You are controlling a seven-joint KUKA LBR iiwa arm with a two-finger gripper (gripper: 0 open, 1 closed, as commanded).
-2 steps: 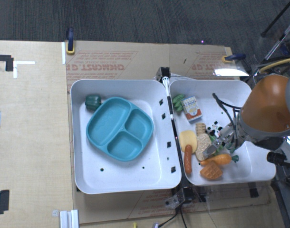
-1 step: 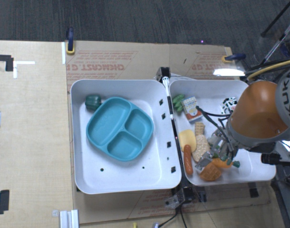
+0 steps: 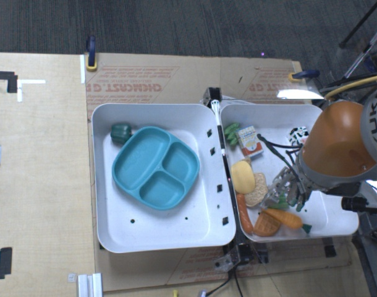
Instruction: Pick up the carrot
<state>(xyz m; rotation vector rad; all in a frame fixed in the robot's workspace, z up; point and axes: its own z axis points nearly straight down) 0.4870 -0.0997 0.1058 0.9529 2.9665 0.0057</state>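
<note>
The carrot [image 3: 288, 218] is orange with a small green end and lies near the front wall of the right bin [image 3: 337, 224]. It points toward the right and rests against a brown bread-like piece [image 3: 266, 224]. My gripper [image 3: 289, 199] hangs just above the carrot's back side, under the orange wrist band. Nothing shows as lifted off the bin floor.
In the right bin lie a yellow potato-like item [image 3: 242, 175], a round cracker [image 3: 258, 189], a red sausage [image 3: 243, 210], a green vegetable [image 3: 231, 133], a small carton [image 3: 250, 140] and a black-and-white item [image 3: 298, 135]. The left bin [image 3: 108, 228] holds a blue divided plate [image 3: 156, 167] and a dark green item [image 3: 121, 133].
</note>
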